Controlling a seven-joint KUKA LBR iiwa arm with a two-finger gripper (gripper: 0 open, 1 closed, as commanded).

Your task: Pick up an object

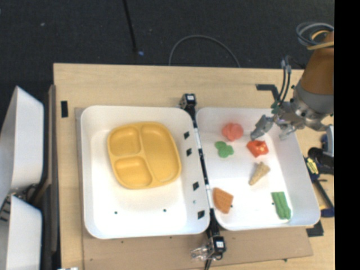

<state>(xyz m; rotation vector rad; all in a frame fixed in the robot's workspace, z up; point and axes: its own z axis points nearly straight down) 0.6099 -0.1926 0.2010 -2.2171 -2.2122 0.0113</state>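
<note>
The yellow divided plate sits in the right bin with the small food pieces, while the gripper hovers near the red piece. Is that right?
Not quite. The camera view shows the yellow divided plate alone in the left bin. The small pieces are in the right bin, where the gripper hovers near the red piece.

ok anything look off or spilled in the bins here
Nothing stands out. The yellow divided plate lies flat in the left bin, a little askew to its walls. The toy food pieces lie loosely scattered inside the right bin, none over the rim. The gripper hovers above that bin's far right corner.
</note>
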